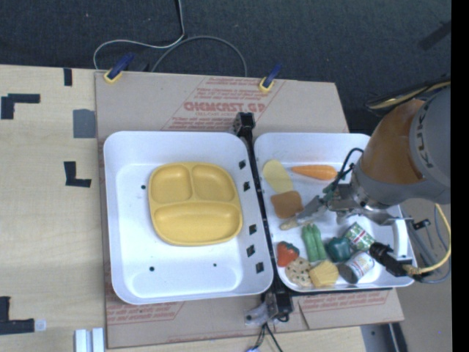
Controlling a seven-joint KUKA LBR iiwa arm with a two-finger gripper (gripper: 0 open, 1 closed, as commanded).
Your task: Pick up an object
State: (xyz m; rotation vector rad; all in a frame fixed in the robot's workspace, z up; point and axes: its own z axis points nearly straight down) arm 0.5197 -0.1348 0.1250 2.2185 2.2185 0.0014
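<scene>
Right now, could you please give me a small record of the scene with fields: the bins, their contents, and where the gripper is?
left bin: shallow white bin holding a yellow divided plastic plate
right bin: shallow white bin with toy food
right bin contents: orange toy carrot, pale yellow piece, brown block, green toy vegetable, small can
gripper: two-finger gripper above the right bin, beside the brown block
holding: nothing visible between the fingers

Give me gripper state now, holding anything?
Gripper: low in the right bin, fingertips beside the brown block. Open or shut cannot be told; nothing visibly held.
</scene>
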